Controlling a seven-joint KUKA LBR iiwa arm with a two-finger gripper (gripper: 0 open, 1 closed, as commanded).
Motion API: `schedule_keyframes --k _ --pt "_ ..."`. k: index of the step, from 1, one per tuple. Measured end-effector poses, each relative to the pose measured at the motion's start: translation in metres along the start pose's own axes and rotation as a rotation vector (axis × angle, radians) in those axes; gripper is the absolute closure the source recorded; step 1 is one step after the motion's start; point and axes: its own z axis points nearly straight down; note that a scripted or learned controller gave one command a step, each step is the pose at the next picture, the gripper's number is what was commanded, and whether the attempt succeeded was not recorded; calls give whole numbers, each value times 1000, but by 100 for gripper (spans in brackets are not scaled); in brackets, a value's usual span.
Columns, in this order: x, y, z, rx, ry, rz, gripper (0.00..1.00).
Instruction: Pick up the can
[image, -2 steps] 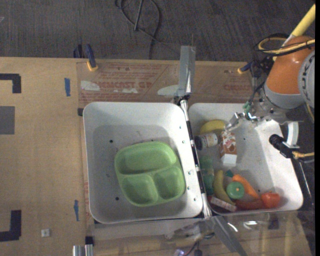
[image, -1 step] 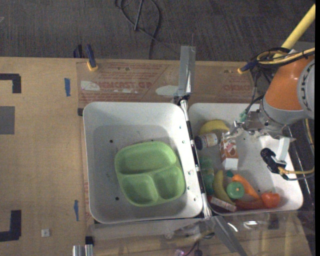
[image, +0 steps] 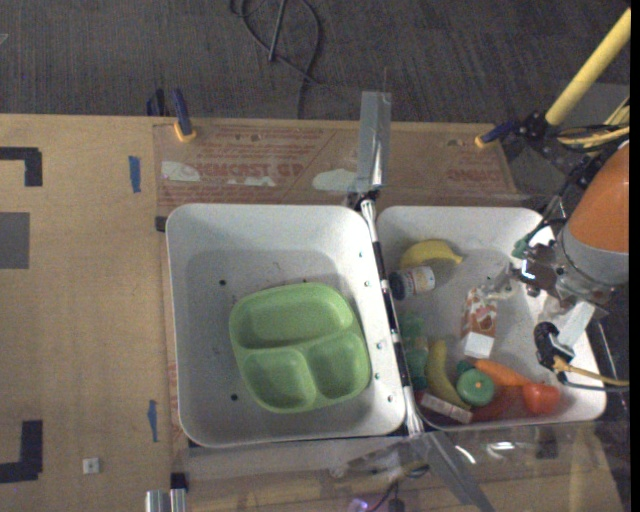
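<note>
In the right bin (image: 520, 225), the tool (image: 497, 287) hangs just above a reddish packet (image: 479, 312); whether it is open or closed I cannot tell. The can (image: 413, 281) lies on its side against the bin's left wall, just below a banana (image: 431, 252), apparently untouched, so the pick seems not yet done. The left bin (image: 200, 240) holds a green divided tray (image: 299, 345).
</note>
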Motion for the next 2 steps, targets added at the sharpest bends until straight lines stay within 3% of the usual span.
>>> schedule_keyframes --k 1,2 --pt "-28 -19 11 5 1 395 0" --pt "-28 -20 3 10 -2 393 100"
